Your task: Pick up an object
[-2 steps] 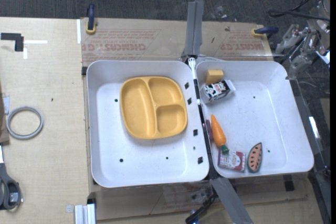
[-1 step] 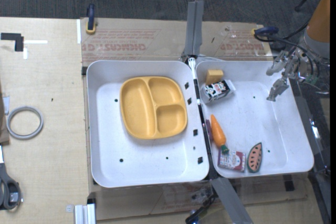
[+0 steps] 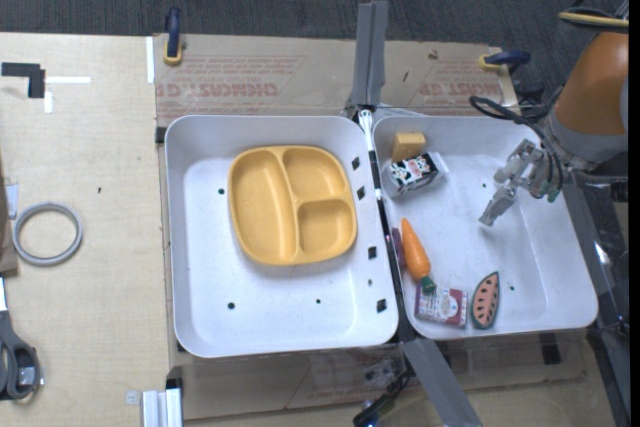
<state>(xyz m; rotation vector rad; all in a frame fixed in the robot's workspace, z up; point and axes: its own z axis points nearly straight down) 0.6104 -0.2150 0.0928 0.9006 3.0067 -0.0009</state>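
The right bin [image 3: 520,310] holds a tan block [image 3: 407,145], a black-and-white carton [image 3: 414,171], an orange carrot [image 3: 414,252], a red packet [image 3: 441,303] and a watermelon slice [image 3: 485,300]. My gripper [image 3: 503,195] hangs over the bin's right half, its fingers spread open and pointing down-left with nothing between them. It is well to the right of the carton and above the watermelon slice in the view.
The left bin [image 3: 190,255] holds a yellow divided plate [image 3: 292,205]. A grey ring [image 3: 45,233] and scissors [image 3: 18,367] lie on the wooden bench at the left. A metal bar [image 3: 371,55] stands between the bins at the back.
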